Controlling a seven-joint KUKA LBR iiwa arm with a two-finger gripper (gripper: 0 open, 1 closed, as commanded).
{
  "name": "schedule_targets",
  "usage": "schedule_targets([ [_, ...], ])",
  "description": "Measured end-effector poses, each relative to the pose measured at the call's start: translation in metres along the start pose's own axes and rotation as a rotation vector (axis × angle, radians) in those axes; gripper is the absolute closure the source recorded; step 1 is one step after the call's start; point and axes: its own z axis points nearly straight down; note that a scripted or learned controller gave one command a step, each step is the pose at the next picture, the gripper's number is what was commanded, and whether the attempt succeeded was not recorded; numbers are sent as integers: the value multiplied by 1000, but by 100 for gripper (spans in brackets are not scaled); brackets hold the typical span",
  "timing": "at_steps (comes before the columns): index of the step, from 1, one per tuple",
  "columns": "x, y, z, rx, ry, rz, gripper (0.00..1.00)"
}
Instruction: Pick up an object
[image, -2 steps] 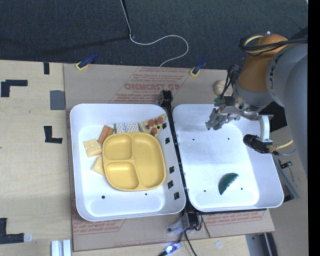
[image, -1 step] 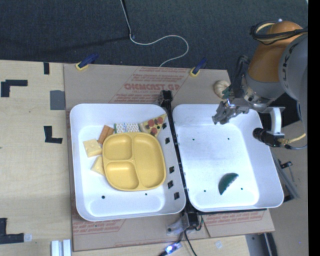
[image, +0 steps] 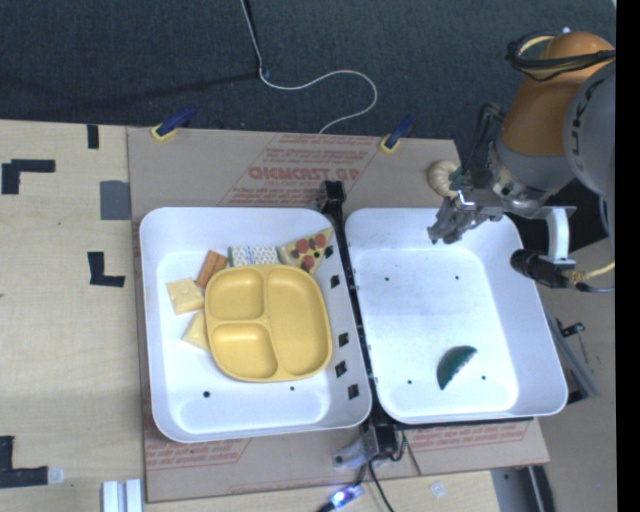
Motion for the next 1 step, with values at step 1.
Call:
schedule_targets([
  [1,57,-9,-8,1,1,-5,100],
])
